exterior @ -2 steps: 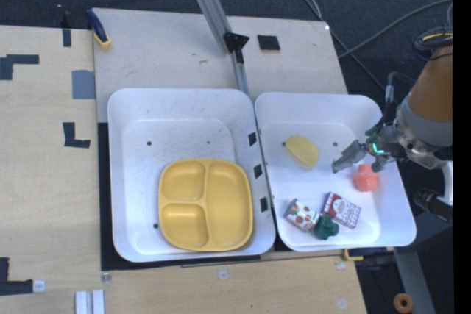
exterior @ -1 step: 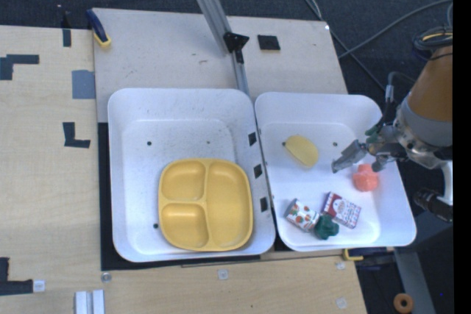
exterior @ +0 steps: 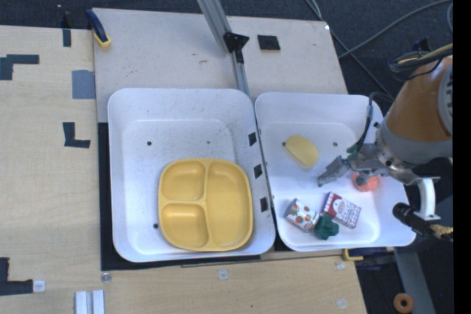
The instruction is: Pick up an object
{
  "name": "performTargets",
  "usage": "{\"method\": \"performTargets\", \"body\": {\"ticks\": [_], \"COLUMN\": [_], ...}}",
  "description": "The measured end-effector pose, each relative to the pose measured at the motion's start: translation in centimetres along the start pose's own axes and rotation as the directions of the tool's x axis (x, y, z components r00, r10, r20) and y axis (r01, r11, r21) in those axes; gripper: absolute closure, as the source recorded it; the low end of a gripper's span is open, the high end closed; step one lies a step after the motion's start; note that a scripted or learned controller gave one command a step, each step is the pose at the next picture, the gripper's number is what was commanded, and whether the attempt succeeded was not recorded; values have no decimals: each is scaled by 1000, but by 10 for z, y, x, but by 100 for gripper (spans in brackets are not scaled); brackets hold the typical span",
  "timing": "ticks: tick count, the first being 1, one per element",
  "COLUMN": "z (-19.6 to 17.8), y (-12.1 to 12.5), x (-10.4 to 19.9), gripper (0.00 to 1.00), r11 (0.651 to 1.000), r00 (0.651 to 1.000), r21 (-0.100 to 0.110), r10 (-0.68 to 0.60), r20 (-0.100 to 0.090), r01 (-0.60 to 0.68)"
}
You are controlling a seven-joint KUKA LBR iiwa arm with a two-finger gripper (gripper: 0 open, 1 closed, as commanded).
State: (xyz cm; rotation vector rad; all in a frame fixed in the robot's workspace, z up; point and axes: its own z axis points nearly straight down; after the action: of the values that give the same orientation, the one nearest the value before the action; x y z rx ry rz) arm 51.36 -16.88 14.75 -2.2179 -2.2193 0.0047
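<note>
two bins are sitting side by side on the bench [exterior: 169, 55], the left bin [exterior: 125, 158] touching the right bin [exterior: 268, 158] along their shared wall. a divided tray [exterior: 206, 204] is lying in the near half of the left bin, while in the right bin a rounded object [exterior: 301, 150] is lying toward the far left, two small cartons [exterior: 300, 215] [exterior: 342, 210] are lying side by side near the front wall with a small object [exterior: 326, 229] just before and between them, and another small object [exterior: 366, 181] is lying at the right, behind the cartons. the gripper [exterior: 331, 173] is hanging over the right bin between the rounded object and the cartons, with the arm [exterior: 416, 121] reaching in from the right.
</note>
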Motion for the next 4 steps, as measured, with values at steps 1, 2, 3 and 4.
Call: {"method": "performTargets", "body": {"ticks": [1,2,3,4], "z": [61,61,49,7], "y": [3,4,5,9], "x": [5,5,5,8], "gripper": [0,0,100,100], "r11": [1000,1000,1000,1000], "r00": [1000,1000,1000,1000], "r21": [-4,-6,-10,-5], "r10": [0,0,-1,-1], "r20": [2,2,2,1], "r01": [0,0,1,1]}}
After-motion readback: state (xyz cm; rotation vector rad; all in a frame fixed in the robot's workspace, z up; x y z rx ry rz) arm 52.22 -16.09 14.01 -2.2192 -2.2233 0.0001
